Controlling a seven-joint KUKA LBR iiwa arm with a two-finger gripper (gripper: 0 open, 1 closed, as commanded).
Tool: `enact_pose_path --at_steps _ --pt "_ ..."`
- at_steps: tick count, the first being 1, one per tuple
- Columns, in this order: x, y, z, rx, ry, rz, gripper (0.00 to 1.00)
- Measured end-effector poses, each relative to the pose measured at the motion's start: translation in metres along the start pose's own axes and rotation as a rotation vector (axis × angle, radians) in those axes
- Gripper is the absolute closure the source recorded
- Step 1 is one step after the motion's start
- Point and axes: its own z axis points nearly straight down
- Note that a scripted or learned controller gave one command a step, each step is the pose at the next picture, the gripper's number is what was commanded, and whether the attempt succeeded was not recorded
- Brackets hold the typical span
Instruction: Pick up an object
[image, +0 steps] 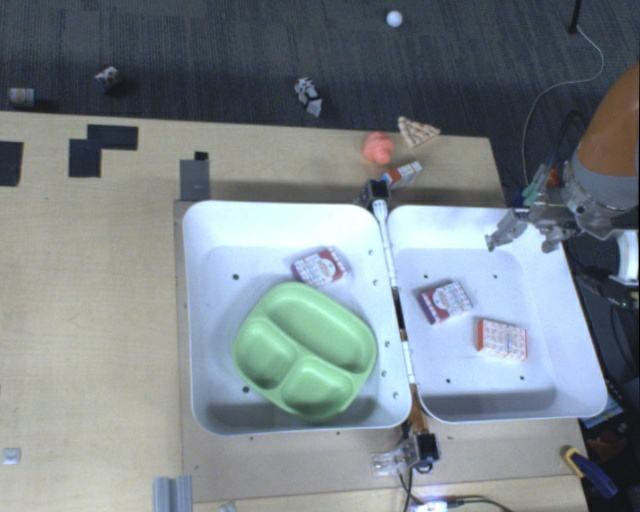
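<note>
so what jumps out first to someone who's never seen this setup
The big green divided plate dominates the left bin, with a small red-and-white packet just beyond it. In the right bin lie two more red-and-white packets, apart from each other. The arm's orange band stands out at the right edge, its end effector hanging over the right bin's far corner.

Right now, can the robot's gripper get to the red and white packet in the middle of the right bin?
Probably yes. The gripper hovers at the right bin's back edge, and the packet lies flat with bare floor around it, apart from the other packet.
</note>
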Motion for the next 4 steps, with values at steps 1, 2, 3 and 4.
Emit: enact_pose_path --at_steps 1,2,3,4 --pt "0.023 0.039 0.1 -0.003 -0.001 -0.002 0.0" --pt "-0.008 0.039 0.029 -0.004 -0.002 0.001 0.0" --pt "0.067 0.006 0.1 -0.002 0.0 -0.001 0.0" --pt "0.094 0.039 0.1 -0.002 0.001 -0.002 0.0"
